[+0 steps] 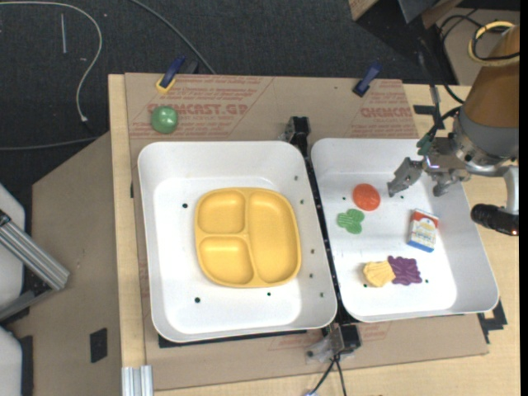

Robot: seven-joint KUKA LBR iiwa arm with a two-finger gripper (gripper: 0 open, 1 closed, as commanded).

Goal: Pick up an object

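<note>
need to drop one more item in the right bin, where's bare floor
Bare floor in the right bin lies along its near edge below the yellow piece and purple piece, and at its far left corner. Its middle is crowded: orange ball, green piece, small carton.

The cardboard-topped bench (pixel 247 97) bears two white bins (pixel 157 172) and a green ball (pixel 164 120).
</note>
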